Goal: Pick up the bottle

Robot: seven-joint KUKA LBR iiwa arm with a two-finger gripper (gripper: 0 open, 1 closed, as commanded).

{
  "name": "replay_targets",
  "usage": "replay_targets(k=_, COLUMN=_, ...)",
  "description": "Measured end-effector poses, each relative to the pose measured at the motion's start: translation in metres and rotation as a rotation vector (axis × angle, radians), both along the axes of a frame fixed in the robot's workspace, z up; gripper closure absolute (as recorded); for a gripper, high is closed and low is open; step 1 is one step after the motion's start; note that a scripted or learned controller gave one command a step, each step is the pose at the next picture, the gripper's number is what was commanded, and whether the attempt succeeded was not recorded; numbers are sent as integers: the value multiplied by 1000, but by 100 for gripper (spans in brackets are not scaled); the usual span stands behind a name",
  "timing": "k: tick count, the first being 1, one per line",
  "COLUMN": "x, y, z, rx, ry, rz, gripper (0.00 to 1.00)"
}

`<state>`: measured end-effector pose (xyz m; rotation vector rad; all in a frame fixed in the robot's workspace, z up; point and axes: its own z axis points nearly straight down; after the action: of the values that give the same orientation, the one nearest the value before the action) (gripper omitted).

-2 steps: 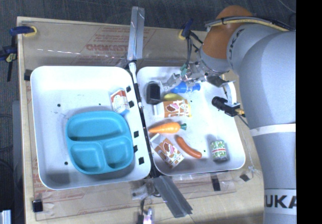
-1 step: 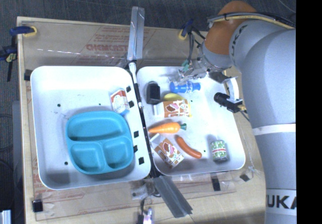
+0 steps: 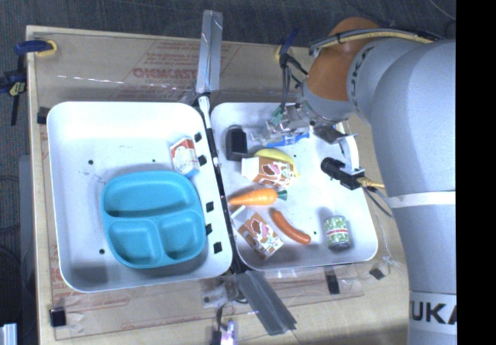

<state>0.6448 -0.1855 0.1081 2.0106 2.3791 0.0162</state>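
the clear plastic bottle with a blue label (image 3: pixel 285 132) lies on its side near the far edge of the right white bin (image 3: pixel 353 246), just under the gripper (image 3: pixel 293 120). much of it is hidden by the wrist, so you can't make out a cap or neck for certain.

judgement on handling: it looks light and thin-walled, likely empty, so it should give under pressure and may roll or squirt out sideways. the smooth plastic will be slippery. best hold is probably across the body at mid-length, jaws square to its long axis, not at an end.

the gripper hangs right over the bottle, touching or nearly so; you can't tell from this angle whether it's spread or closed, or whether anything is caught.

working outward: a black rectangular block (image 3: pixel 235 142) sits just left of the bottle toward the bin's far-left corner. a yellow banana (image 3: pixel 274 155) lies just nearside of it, over a printed snack carton (image 3: pixel 270 172). further toward the near edge: an orange carrot (image 3: pixel 253 198), a red-brown sausage (image 3: pixel 289 228), a second printed carton (image 3: pixel 260 234), and a small green-labelled can (image 3: pixel 336 231) near the right edge.

the left white bin (image 3: pixel 85 134) carries a blue compartment tray (image 3: pixel 153 219) and a small red-and-white carton (image 3: pixel 183 155).

crowding risk: the banana and the black block may get nudged.
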Motion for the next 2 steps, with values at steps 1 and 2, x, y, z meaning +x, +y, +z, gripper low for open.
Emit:
replay_targets(k=1, x=-8, y=5, z=-15, rx=12, ry=32, rz=1, gripper=0)
replay_targets(k=2, x=-26, y=22, z=3, rx=5, ry=32, rz=392, gripper=0)
